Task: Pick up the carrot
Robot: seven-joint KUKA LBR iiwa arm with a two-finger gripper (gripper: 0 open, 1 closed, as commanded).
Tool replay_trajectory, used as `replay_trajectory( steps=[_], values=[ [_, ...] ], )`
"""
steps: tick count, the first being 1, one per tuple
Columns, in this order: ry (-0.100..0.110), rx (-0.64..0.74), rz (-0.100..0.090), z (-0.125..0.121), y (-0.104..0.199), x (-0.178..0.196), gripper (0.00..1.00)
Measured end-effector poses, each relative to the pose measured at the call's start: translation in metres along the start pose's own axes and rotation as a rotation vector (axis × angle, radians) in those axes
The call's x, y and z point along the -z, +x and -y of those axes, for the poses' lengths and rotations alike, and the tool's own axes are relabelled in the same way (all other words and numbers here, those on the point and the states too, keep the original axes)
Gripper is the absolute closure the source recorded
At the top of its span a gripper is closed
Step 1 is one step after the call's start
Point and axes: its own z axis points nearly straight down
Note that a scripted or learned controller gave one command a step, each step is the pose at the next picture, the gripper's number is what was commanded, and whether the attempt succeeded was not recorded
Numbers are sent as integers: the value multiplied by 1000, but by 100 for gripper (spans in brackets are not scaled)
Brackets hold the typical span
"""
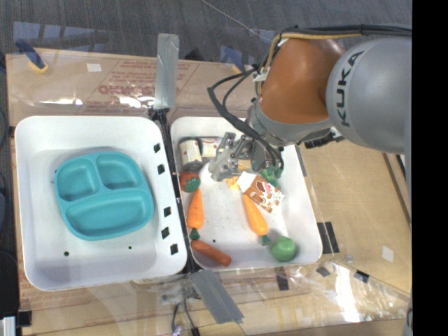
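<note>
Two orange carrots lie in the right bin. One carrot rests along the bin's left wall, its green end toward the front. The other carrot lies slanted in the middle, partly under a printed snack packet. My gripper hangs over the back half of this bin, behind and between the two carrots, with the orange wrist band above it. No carrot is lifted with it.
The right bin also holds a dark can, a red tomato-like fruit, a reddish sausage-shaped piece and a green apple. The left bin carries a teal divided plate.
</note>
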Motion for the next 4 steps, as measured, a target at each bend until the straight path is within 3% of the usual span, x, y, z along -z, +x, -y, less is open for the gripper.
replay_trajectory(
  steps=[1, 2, 3, 4],
  values=[
    [-1, 137, 2, -54, -23, 61, 100],
    [1, 270, -2, 1, -72, 59, 100],
    [2, 621, 0, 56, -91, 67, 100],
    [-3, 1008, -4, 69, -94, 44, 100]
  ],
)
